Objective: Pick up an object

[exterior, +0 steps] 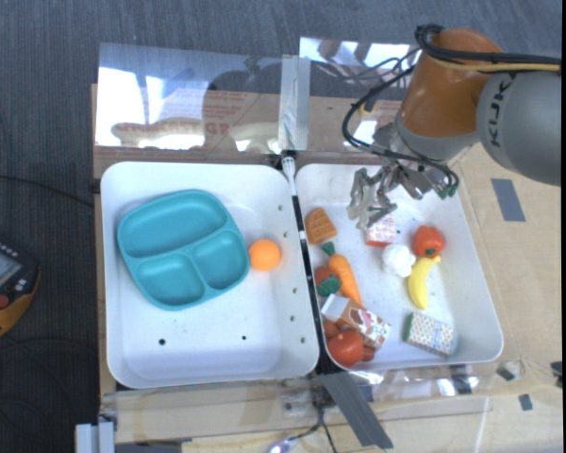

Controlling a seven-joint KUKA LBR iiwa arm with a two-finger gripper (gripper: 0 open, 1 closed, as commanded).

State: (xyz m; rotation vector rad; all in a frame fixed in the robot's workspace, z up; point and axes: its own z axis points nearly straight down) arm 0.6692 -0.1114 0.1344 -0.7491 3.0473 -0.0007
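Note:
My gripper [372,204] hangs over the far part of the right bin [481,300], its grey fingers [360,196] apart with nothing between them. Just in front of it lies a small red-and-white box [382,231]. Nearby in the same bin are a brown wedge [321,225], a carrot [343,277], a red pepper [428,242], a white lump [397,260] and a banana [420,282]. A patterned block [428,333], a red-and-white packet [365,324] and a red tomato [346,348] lie near the front wall.
The left bin [170,347] holds a teal divided plate [181,248] and an orange ball [264,255] beside the middle divider. Shiny clear panels [189,102] stand behind both bins. The arm's orange band [448,83] and its cables rise above the right bin's back edge.

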